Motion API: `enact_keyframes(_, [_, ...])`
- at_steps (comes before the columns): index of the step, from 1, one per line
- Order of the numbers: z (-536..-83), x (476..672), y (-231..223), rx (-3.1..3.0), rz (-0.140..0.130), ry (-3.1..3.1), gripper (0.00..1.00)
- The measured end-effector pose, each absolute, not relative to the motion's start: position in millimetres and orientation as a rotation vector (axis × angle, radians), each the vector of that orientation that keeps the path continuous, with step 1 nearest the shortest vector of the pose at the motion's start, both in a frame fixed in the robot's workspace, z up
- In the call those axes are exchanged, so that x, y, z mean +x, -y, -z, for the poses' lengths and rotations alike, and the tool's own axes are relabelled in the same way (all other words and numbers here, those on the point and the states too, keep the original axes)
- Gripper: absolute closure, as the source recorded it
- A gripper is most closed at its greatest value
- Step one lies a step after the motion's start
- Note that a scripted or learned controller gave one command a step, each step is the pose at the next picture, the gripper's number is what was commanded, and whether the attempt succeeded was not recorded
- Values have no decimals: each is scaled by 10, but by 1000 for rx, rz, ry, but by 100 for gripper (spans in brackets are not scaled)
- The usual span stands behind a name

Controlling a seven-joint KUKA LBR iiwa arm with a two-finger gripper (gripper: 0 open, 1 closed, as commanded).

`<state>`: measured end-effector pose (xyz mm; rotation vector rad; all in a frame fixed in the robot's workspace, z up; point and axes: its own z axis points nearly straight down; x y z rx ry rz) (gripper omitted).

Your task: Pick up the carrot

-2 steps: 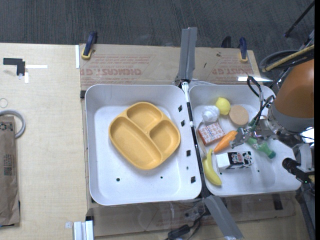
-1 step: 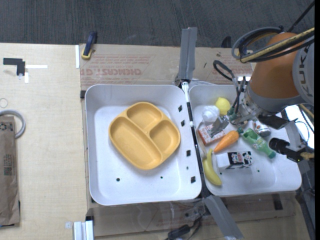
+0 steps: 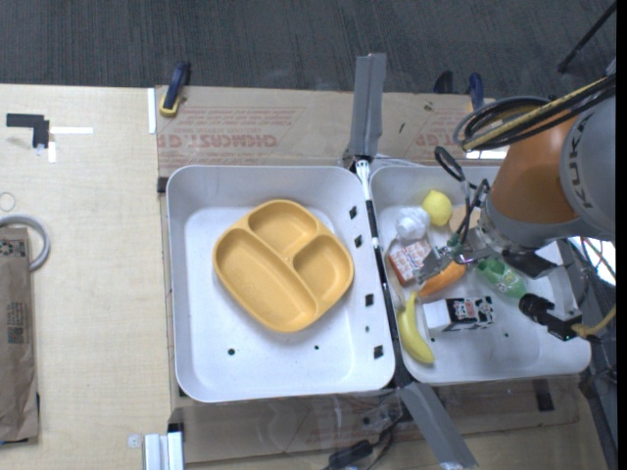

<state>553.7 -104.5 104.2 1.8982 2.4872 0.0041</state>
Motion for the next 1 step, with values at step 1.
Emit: enact_keyframes(1, [-1917, 5360, 1392, 1975, 3, -2443, 0])
